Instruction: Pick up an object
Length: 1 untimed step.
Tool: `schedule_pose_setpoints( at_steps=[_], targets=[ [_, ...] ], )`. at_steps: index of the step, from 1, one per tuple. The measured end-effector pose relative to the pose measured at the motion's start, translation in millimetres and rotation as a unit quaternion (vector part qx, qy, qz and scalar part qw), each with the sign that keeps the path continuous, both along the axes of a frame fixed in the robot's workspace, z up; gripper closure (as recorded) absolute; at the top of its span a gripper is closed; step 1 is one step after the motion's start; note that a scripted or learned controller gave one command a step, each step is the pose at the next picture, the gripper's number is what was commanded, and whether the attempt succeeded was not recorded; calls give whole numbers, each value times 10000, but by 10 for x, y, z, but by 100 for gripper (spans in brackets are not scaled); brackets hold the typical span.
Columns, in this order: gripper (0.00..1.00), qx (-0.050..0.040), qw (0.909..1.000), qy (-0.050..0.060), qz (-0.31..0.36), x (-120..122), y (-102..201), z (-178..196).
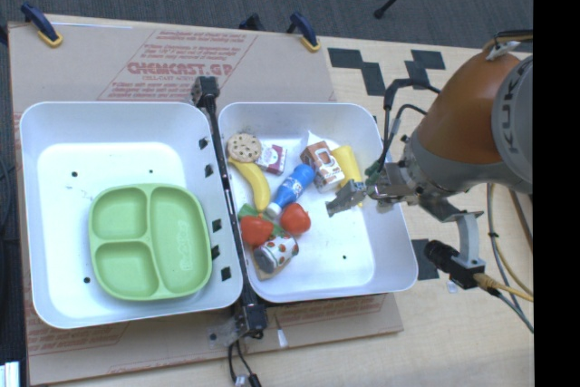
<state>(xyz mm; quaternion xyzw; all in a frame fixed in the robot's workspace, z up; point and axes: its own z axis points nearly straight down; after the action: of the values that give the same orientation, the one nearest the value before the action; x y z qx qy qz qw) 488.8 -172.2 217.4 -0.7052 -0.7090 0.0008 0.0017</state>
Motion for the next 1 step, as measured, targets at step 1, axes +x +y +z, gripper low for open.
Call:
schedule_pose_setpoints(
  at_steps=[1],
  targets=[
    [0,-8,10000,-1,7,437,-387,-1259]
  ],
)
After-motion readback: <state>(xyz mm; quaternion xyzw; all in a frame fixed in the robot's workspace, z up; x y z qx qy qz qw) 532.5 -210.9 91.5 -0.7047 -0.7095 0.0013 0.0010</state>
